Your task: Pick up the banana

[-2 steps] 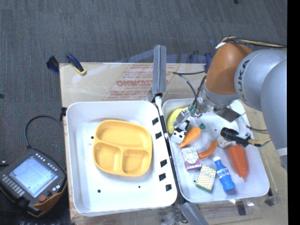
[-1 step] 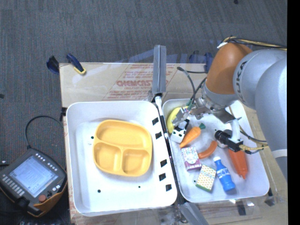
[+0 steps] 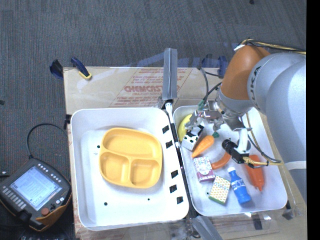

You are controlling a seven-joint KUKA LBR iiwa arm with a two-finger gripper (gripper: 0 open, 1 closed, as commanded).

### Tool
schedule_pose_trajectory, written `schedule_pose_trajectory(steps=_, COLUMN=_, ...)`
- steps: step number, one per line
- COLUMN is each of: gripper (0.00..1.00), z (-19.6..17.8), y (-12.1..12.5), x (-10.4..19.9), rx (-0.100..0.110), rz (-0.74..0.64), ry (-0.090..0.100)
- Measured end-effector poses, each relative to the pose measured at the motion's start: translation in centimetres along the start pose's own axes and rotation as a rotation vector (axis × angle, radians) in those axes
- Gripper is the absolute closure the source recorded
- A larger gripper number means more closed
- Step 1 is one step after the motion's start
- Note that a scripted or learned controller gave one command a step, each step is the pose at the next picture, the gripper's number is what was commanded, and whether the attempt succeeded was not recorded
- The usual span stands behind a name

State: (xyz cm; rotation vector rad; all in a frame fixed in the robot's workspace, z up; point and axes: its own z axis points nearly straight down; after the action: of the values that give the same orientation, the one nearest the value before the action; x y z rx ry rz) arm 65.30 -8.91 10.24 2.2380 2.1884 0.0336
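The banana (image 3: 183, 125) lies in the right bin (image 3: 272, 194) against its far left wall; just a yellow curved sliver shows. My gripper (image 3: 201, 120) hangs right over it at the bin's far left corner and covers most of it. The grey arm with its orange band (image 3: 240, 76) comes in from the right above the bin. Whether anything is in the gripper is hidden by its own body.
Close to the banana lie a black-and-white carton (image 3: 190, 140) and an orange carrot (image 3: 203, 145). Further forward are a pink carton (image 3: 203, 169), a patterned box (image 3: 219, 190), a blue bottle (image 3: 239, 186) and another orange piece (image 3: 256, 174). The left bin (image 3: 82, 204) holds a yellow divided plate (image 3: 131, 157).
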Motion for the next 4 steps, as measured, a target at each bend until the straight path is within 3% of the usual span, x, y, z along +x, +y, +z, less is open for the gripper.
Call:
schedule_pose_trajectory(steps=1, gripper=0.0, z=-0.2, y=-2.7, x=0.2, rx=-0.011, rz=-0.122, ry=-0.008)
schedule_pose_trajectory(steps=2, gripper=0.0, z=0.5, y=-0.3, x=1.0, rx=0.007, rz=-0.305, ry=-0.002)
schedule_pose_trajectory(steps=3, gripper=0.0, z=0.2, y=0.1, x=-5.7, rx=0.0, rz=-0.091, ry=-0.006)
schedule_pose_trajectory(steps=4, gripper=1.0, z=-0.4, y=0.0, x=-5.6, rx=0.008, rz=-0.095, ry=-0.006)
